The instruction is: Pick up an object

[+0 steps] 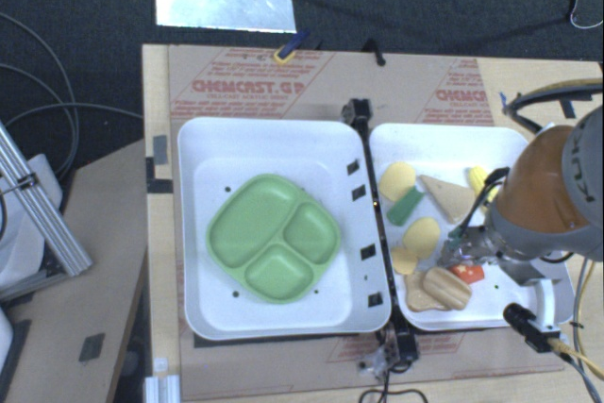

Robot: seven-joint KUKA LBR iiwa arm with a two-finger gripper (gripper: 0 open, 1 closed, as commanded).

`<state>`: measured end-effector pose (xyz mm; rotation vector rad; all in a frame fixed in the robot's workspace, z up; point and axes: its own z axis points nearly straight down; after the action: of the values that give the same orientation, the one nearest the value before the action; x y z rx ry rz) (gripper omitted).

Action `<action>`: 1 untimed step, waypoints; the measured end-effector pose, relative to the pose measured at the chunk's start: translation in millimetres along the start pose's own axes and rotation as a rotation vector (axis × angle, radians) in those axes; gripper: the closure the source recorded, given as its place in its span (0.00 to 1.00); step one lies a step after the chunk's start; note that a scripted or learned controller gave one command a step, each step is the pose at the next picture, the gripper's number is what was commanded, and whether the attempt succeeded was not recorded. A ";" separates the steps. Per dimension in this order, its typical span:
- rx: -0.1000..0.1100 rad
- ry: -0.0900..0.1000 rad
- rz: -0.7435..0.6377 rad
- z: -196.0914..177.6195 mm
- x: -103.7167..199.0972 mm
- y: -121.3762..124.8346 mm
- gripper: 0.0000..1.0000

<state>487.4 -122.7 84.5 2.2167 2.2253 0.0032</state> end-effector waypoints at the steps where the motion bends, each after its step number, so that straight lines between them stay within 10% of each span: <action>1: 0.001 0.001 -0.002 -7.7 27.5 0.1 1.00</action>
<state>487.4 -95.2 92.2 2.2152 2.2288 0.0040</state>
